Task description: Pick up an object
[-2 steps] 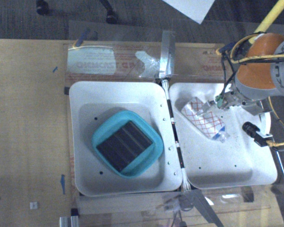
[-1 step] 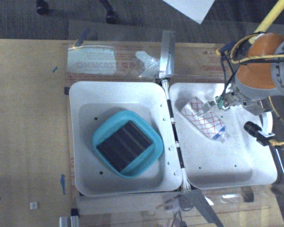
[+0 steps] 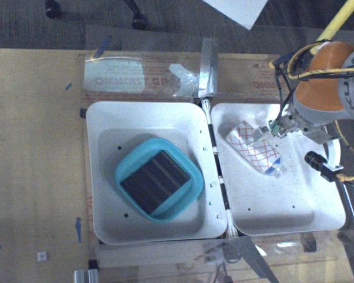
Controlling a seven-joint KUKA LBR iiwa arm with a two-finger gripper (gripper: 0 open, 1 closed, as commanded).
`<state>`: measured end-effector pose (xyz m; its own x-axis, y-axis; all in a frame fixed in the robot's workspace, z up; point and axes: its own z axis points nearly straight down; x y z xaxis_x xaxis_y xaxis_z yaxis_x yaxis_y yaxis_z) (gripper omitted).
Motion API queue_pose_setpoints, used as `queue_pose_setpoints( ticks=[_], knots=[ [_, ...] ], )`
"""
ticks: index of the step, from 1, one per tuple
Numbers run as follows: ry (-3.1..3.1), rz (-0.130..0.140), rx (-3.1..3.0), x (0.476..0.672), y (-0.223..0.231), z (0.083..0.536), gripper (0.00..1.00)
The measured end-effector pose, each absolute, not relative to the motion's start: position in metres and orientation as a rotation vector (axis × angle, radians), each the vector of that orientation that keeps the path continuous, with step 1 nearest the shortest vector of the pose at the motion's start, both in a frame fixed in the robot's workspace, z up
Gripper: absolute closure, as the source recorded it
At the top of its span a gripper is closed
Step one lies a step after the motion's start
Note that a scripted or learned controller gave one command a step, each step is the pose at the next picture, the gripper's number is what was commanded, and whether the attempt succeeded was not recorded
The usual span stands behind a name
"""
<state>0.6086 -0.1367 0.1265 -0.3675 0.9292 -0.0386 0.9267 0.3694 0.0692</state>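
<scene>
White plastic forms both bins in the camera view. In the right bin (image 3: 295, 208) we find a flat white packet with a red criss-cross print (image 3: 253, 148), lying slantwise in the upper left part of the floor, with a small clear, bluish end at its lower right. The left bin (image 3: 100, 128) holds a teal square dish (image 3: 192, 181) with a dark ribbed block (image 3: 155, 181) seated in it.

We judge the packet to be light, thin and soft (it looks like a pouch or wrapper), so it should crumple under pressure and may slide on the smooth bin floor. The best hold is probably across its narrow width near the middle, or on the raised upper edge, since a flat-lying film gives the fingers little to bite.

The gripper (image 3: 272, 128) sits at the end of the arm (image 3: 324, 81), which enters from the right. It is over the packet's upper right end, apparently touching or just above it. We cannot tell whether the gripper is parted or closed, nor whether it has any hold on the packet.
</scene>
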Motion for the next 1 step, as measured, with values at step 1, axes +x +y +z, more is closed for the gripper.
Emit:
queue_pose_setpoints(
  ticks=[1],
  knots=[
    [2.579, 0.051, 1.665, 0.6086, -0.137, 0.1266, 0.0]
  ],
)
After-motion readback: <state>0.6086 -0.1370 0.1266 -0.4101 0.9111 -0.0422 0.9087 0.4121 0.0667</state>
